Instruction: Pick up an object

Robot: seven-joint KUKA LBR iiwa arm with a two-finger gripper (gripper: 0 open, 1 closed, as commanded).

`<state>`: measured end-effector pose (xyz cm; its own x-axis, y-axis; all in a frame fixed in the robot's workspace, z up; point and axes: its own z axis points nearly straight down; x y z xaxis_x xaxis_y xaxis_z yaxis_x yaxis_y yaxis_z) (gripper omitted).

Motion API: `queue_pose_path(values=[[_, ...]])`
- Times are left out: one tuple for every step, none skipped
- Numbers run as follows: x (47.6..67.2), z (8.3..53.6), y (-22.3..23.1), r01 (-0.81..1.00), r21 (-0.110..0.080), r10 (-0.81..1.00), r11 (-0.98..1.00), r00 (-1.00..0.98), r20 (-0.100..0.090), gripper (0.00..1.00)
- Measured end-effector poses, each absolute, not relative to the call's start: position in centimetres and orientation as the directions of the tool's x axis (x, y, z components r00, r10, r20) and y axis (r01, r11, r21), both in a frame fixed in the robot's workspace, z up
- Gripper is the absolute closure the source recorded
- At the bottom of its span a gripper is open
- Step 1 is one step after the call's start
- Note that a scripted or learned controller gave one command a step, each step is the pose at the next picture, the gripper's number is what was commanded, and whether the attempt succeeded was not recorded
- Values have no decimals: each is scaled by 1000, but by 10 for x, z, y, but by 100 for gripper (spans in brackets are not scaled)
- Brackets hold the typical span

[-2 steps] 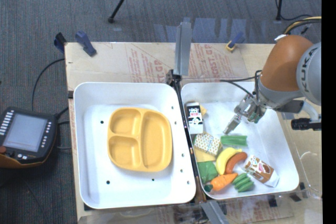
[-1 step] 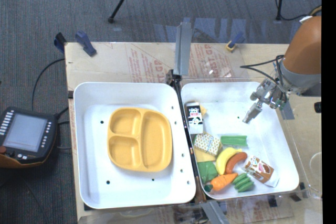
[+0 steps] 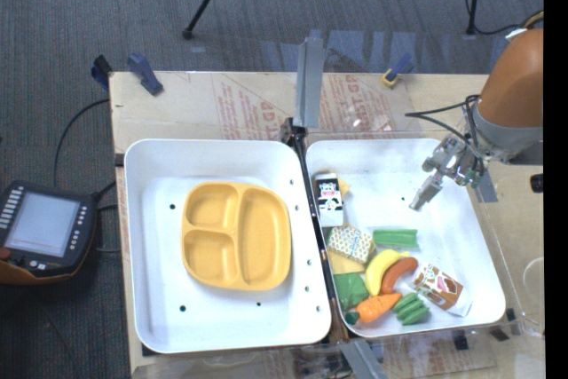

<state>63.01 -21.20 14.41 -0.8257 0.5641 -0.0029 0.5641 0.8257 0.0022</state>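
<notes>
Toy carrot [image 3: 376,307] well below hand [image 3: 424,195]

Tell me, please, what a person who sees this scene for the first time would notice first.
The yellow divided plate catches the eye first, lying alone in the left bin. Next comes the bright heap of toy food at the near side of the right bin, with a banana and a carrot. The gripper hovers above that bin's bare middle.

A heap of toy food fills the right bin [image 3: 461,226] from six to nine o'clock: a milk carton [image 3: 328,199] upright at nine, a banana [image 3: 382,268], sausage [image 3: 400,273] and carrot [image 3: 378,307] touching at six, a juice box [image 3: 439,287] lying toward five.
</notes>
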Motion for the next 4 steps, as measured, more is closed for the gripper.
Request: queue_pose_path(values=[[630,144,-212,564,2,564,826,-826,-3,0],[632,97,-198,913,-2,913,407,-407,2,0],[646,150,-205,796,2,796,606,-606,-3,0],[644,138,-171,823,1,823,569,-569,0,0]])
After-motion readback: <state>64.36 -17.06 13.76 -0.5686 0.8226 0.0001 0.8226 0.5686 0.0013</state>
